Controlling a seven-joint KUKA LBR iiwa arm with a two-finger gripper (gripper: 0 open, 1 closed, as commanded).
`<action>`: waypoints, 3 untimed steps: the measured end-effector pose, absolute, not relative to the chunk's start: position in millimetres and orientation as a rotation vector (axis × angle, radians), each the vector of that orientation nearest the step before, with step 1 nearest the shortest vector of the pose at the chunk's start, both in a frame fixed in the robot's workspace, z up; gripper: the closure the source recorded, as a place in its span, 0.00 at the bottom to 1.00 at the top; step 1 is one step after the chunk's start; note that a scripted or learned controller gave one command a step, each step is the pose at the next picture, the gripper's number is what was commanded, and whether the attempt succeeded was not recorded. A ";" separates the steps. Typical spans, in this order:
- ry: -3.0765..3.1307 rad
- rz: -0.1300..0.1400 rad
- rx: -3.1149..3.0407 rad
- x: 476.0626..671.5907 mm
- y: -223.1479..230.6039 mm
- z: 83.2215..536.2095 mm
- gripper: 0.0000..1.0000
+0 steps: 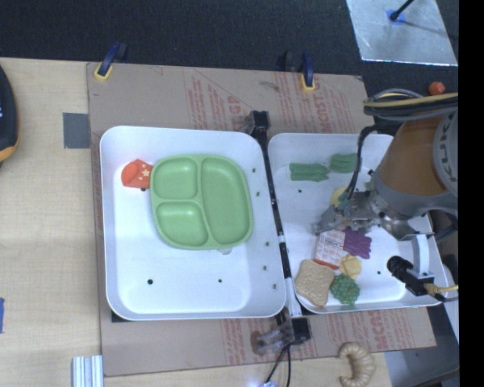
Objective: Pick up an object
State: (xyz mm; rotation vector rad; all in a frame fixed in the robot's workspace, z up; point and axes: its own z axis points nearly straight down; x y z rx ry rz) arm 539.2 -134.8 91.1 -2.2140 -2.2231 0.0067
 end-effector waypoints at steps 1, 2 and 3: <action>-2.233 -0.004 -2.213 612.8 -104.5 92.7 0.00; -2.239 -0.016 -2.226 660.9 -106.2 247.3 0.00; -2.214 0.020 -2.209 618.7 -118.1 89.2 0.00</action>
